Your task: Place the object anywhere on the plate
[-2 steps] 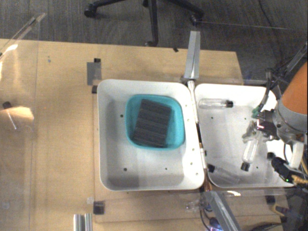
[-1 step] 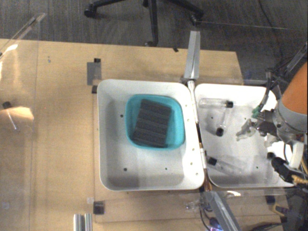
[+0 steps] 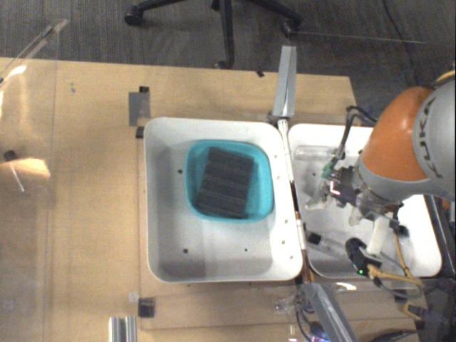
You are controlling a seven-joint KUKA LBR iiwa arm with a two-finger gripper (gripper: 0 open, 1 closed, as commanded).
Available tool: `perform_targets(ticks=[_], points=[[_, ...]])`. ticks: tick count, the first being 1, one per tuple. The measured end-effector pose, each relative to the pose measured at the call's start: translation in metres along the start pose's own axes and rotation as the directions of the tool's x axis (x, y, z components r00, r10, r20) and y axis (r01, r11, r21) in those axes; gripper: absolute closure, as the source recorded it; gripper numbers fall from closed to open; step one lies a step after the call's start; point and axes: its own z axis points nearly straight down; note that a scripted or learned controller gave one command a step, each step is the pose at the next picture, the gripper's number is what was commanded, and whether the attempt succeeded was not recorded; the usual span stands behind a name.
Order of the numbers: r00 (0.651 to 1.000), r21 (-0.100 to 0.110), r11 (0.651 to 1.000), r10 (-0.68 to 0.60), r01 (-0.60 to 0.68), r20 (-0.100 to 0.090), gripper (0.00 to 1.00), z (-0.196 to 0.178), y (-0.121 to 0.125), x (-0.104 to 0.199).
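While dark ridged block lies on teal plate, arm over right bin

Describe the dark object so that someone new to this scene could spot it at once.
Of the two white bins, take the left bin. In its upper half lies a teal plate, and on it rests the dark block. It is ribbed, charcoal, and the one dark thing in that bin.

Robotics lab or research workspace. Indicated by: light wooden bench bearing two white bins fixed side by side, grey-and-orange industrial arm with exposed cabling, grey carpet, wheeled office-chair base beyond the bench.
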Motion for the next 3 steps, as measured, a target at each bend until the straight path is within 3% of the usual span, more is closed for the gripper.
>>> perform_targets(ticks=[1, 2, 3], points=[[1.000, 0.003, 1.000, -0.002, 0.002, 0.002, 0.00, 0.029, 0.022, -0.067], [1.000, 0.001, 1.000, 0.031, -0.031, 0.000, 0.00, 0.007, -0.004, 0.011], [0.996, -0.001, 0.996, 0.085, -0.085, 0.001, 0.00, -0.030, 0.010, -0.030]])
